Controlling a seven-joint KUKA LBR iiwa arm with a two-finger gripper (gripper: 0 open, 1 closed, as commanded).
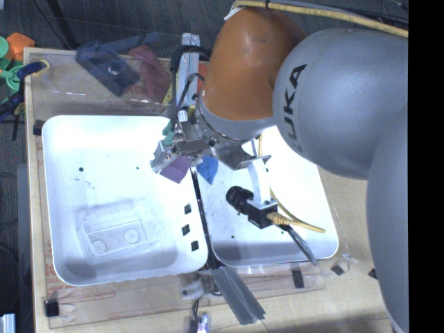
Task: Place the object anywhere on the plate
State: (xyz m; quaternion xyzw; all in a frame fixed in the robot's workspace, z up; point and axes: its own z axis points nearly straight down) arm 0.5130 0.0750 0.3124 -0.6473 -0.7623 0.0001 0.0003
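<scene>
A small purple block (175,168) hangs tilted at the tips of my gripper (168,159), over the right side of the left bin (62,137). The fingers look shut on it, one grey finger (160,161) showing at its left. The plate (118,231) is a clear, nearly see-through dish lying in the front of the left bin, down and to the left of the gripper and well apart from it. The grey and orange arm hides much of the right bin (326,238).
A blue piece (207,169) lies just right of the divider between the bins, close to the gripper. Dark blue and maroon items (111,68) lie behind the left bin. Green toys (10,71) sit at the bench's far left corner.
</scene>
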